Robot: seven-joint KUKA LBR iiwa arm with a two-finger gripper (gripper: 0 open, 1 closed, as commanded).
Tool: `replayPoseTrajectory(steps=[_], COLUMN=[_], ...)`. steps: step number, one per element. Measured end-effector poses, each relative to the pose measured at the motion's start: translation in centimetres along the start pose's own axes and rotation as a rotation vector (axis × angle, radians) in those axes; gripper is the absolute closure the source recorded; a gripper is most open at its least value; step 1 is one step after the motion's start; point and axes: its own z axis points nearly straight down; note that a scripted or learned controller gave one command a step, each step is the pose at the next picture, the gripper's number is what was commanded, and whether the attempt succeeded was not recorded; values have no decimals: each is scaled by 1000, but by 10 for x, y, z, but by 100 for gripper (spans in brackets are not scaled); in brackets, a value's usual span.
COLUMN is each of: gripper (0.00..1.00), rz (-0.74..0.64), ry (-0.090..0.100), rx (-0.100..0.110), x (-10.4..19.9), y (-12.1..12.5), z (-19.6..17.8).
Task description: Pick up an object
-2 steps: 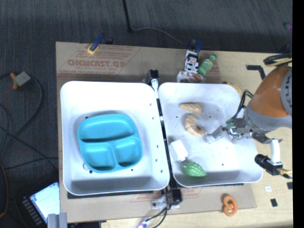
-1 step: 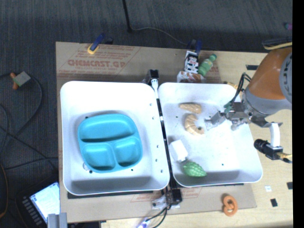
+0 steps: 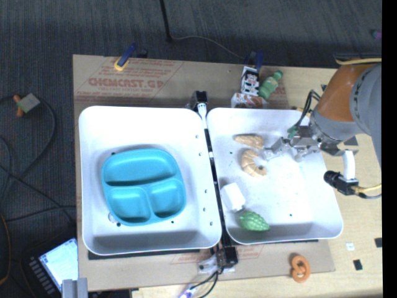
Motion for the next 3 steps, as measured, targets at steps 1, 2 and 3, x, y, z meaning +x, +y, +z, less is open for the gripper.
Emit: replayPoseTrajectory(steps=[1,2,3], gripper=[100,100,0], rz=[0,3,4], ry=[-7,-9,-9], rx=[1,-1,2], x=[-2,36,35], y=[-1,38,37], z=[-9,-89,-88])
